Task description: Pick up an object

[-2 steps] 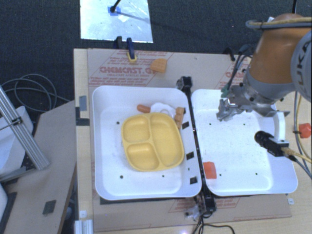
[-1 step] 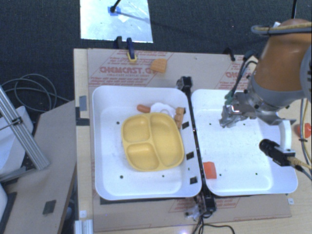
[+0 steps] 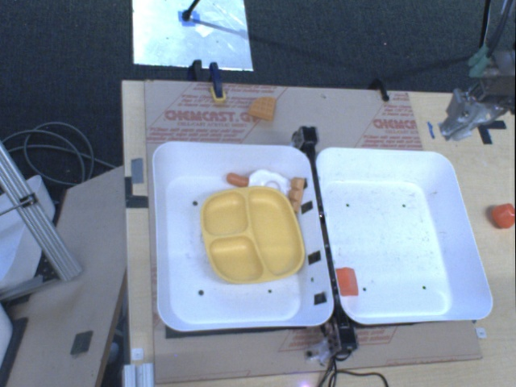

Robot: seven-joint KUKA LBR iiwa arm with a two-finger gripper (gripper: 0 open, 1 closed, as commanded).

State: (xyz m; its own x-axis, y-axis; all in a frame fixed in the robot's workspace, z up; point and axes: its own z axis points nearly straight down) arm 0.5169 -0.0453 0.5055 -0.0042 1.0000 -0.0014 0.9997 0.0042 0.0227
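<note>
While the pincer (image 3: 470, 118) is hanging over the counter's (image 3: 387, 115) far right corner, its grip impossible to read, a yellow divided tray (image 3: 251, 235) is lying in the left bin (image 3: 173, 240).

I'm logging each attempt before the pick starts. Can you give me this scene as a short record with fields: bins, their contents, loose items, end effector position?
left bin: yellow divided tray; small orange sausage-like piece, white item and tan piece at the tray's far edge
right bin: orange block at its near left corner
outside bins: tan waffle-like piece on the board behind the left bin; orange item right of the right bin
end effector: above the bench beyond the right bin's far right corner, holding nothing visible
</note>
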